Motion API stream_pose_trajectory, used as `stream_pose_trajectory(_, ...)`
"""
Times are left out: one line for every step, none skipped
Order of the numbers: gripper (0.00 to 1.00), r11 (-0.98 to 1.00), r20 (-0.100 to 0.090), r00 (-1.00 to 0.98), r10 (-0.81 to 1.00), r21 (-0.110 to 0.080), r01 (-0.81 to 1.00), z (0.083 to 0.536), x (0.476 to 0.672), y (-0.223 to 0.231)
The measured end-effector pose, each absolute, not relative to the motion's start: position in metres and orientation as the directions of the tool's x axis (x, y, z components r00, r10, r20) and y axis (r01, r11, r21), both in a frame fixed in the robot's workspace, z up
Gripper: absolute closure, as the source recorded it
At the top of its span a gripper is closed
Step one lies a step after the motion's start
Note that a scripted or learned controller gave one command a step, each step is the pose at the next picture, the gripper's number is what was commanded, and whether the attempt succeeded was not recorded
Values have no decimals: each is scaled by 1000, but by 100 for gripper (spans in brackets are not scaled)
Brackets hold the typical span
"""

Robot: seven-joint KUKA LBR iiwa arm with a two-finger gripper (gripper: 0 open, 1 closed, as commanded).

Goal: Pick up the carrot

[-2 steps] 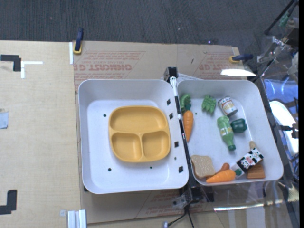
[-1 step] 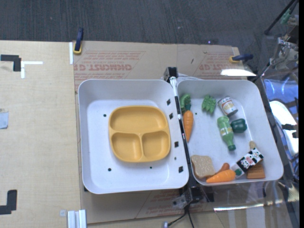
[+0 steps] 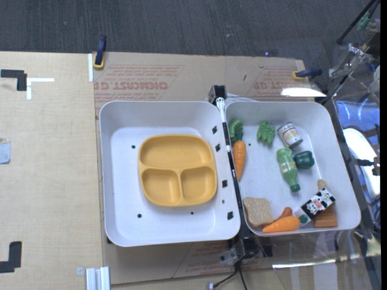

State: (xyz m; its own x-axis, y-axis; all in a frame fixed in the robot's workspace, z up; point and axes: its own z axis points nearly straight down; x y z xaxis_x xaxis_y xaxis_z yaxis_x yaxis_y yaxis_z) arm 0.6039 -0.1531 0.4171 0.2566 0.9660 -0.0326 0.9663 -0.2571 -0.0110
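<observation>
Red lettering runs across the cardboard sheet (image 3: 151, 77) under the bins, upside down from this side and too blurred to read with any certainty. The small can (image 3: 289, 134) in the right bin (image 3: 340, 153) has a label (pale, with a red patch), also unreadable, and a small carton (image 3: 318, 204) is printed with black and white cow patches.

One carrot (image 3: 239, 157) lies in the right bin against its left wall, its leafy top pointing to the far side. A second carrot (image 3: 282, 225) lies along the near wall, touching a bread slice (image 3: 259, 210). Between them are a green bottle (image 3: 288, 169) and a dark green pepper (image 3: 303, 159), just beside each other.

The left bin (image 3: 104, 162) holds a yellow divided plate (image 3: 178, 169).

The tabletop (image 3: 42, 192) is light wood, with clamps (image 3: 100, 52) pinning the cardboard at its far edge. Beyond it lies dark grey carpet (image 3: 181, 11).

Whether the gripper is spread or pressed together cannot be told.
</observation>
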Motion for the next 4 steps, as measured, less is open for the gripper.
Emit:
stream_pose_trajectory(100,-253,-37,252,967,-13,967,424,606,-153)
stream_pose_trajectory(0,-253,-37,253,967,-13,967,424,606,-153)
stream_pose_trajectory(100,-249,-42,249,968,-15,968,430,608,-153)
stream_pose_trajectory(0,-250,-42,249,968,-16,968,430,608,-153)
